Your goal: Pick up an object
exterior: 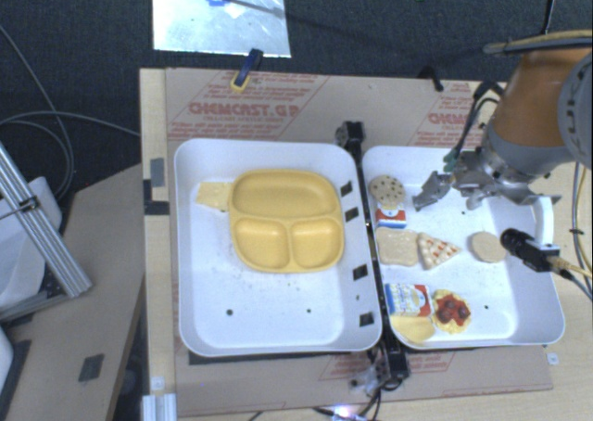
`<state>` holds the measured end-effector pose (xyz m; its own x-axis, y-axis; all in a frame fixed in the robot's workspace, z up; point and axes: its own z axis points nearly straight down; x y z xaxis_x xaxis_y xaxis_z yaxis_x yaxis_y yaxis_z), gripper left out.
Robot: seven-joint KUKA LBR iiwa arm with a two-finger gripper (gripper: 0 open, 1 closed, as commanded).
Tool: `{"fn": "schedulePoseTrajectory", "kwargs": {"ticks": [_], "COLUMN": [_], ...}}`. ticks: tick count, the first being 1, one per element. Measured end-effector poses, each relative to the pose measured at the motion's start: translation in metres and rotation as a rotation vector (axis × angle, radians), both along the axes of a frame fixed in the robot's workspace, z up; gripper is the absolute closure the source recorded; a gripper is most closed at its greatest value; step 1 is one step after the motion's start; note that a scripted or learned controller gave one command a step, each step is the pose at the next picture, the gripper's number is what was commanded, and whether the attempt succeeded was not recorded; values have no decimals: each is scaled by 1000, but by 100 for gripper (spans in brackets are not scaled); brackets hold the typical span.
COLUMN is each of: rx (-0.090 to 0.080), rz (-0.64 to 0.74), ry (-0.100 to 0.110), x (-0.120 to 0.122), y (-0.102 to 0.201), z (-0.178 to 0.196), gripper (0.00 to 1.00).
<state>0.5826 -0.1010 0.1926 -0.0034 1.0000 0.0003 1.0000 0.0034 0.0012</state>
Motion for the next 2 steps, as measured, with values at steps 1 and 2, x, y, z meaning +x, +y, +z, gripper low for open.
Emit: {"fn": "schedulePoseTrajectory", "kwargs": {"ticks": [1, 2], "rx": [1, 0], "rz": [-7, -2], "ry": [1, -9], "x": [-12, -8], "y": [-32, -30], "z": [-112, -94], "gripper": [0, 100]}}
